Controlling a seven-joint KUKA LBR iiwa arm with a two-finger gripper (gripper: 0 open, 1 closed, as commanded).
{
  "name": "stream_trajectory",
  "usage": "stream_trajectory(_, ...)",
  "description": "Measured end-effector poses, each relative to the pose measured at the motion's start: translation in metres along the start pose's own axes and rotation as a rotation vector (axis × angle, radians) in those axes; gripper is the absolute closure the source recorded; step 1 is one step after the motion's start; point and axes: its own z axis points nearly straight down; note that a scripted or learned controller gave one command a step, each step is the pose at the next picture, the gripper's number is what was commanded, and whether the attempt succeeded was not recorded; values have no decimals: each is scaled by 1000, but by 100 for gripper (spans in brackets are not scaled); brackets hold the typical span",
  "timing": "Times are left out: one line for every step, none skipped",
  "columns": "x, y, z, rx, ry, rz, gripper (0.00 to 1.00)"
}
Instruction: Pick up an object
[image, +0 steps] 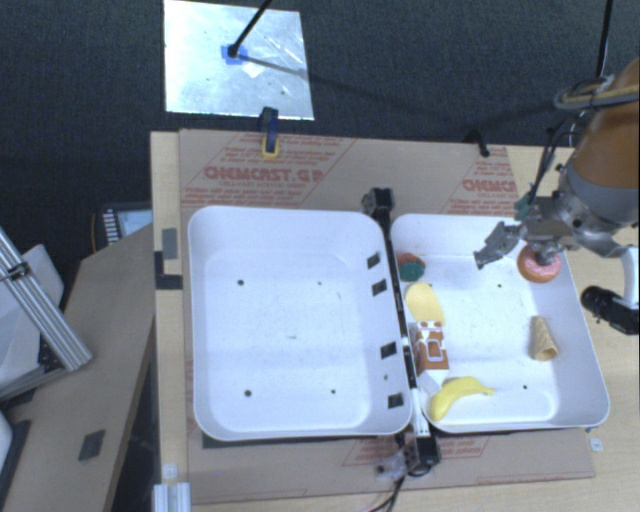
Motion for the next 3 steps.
stream_trajectory(-45, 53, 14, -4, -3, 4, 0)
stream_trajectory(-59, 84, 123, 3, -1, 0, 0)
stream_trajectory(-37, 42, 185, -4, -1, 1, 0)
